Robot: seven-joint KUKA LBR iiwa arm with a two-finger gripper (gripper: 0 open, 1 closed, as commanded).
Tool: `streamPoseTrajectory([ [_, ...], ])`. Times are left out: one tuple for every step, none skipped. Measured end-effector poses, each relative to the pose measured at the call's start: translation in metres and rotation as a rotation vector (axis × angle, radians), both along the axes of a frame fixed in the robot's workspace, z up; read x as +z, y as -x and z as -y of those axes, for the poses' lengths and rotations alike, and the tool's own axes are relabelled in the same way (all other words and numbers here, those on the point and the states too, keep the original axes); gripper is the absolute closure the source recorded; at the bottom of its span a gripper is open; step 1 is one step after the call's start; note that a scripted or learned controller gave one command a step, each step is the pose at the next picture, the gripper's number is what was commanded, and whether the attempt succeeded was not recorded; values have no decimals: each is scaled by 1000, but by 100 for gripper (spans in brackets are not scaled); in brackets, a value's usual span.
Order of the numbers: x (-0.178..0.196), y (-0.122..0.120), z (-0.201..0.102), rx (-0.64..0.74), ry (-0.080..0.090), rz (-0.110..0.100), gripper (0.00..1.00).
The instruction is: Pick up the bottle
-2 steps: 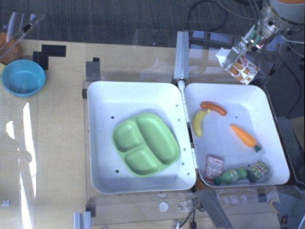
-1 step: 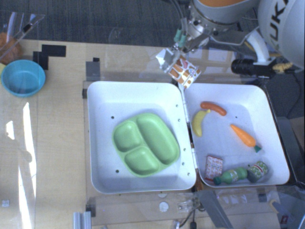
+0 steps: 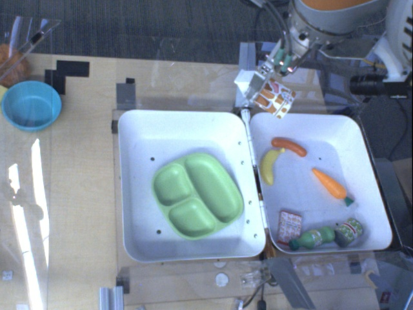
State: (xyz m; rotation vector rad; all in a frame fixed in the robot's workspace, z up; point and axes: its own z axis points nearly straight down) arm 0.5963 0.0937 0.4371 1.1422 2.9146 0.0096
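The green bottle (image 3: 314, 237) lies on its side along the near wall of the right bin (image 3: 368, 148), between a small red-and-white packet (image 3: 290, 224) and a green can (image 3: 349, 231). Farther back in that bin lie a carrot (image 3: 331, 185), a banana (image 3: 270, 166) and a sausage (image 3: 288, 146). The left bin (image 3: 135, 173) holds a green divided plate (image 3: 197, 194). The gripper (image 3: 266, 82) hangs above the bins' far edge, clamped on a small orange-and-white carton (image 3: 275, 99).

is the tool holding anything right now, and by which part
Yes, but not the bottle. The tool grips a small printed carton by its upper end, above the bins' far edge.
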Motion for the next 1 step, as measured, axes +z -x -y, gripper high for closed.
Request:
streamPoseTrajectory([
  [0, -30, 87, -233, -1, -2, 100],
])
